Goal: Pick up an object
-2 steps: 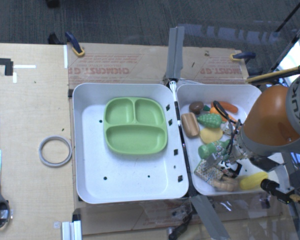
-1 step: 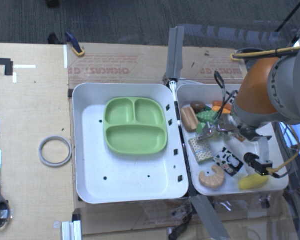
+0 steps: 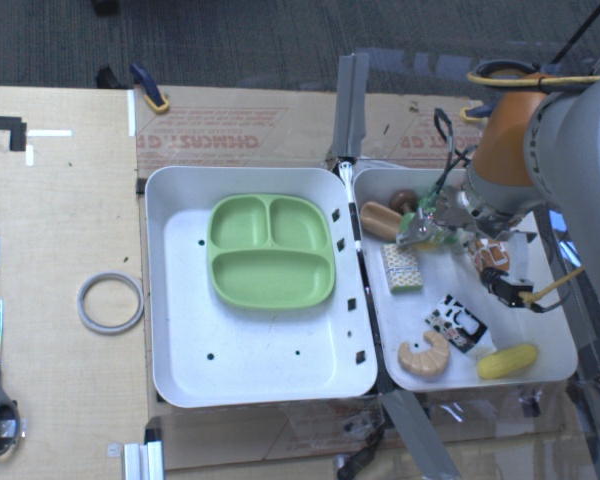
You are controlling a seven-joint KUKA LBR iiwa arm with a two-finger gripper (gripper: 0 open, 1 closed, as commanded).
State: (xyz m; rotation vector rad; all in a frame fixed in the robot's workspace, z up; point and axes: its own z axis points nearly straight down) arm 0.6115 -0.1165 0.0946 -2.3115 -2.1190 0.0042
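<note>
Overhead, the camera view shows the arm reaching in over the right bin, with the claw low at the bin's upper left part, just beside a brown cylindrical piece that looks like a toy sausage or bread roll. Whether the claw is wide or narrow I cannot tell; its tip is a tangle of metal and cable against the white floor.

The brown piece seems the likeliest target. It lies flat with its long axis running from upper left to lower right, one rounded end toward the divider between the bins and the other toward the claw. To do the step well, I judge the claw should straddle the piece across its short width, at its middle, and close squarely so it does not roll out.

Nearby things could get in the way: a small yellow-green sponge block just below it and a dark round item above. Well apart lie a croissant, a yellow banana-like toy and a black-and-white card.

The left bin holds a green divided plate.
</note>
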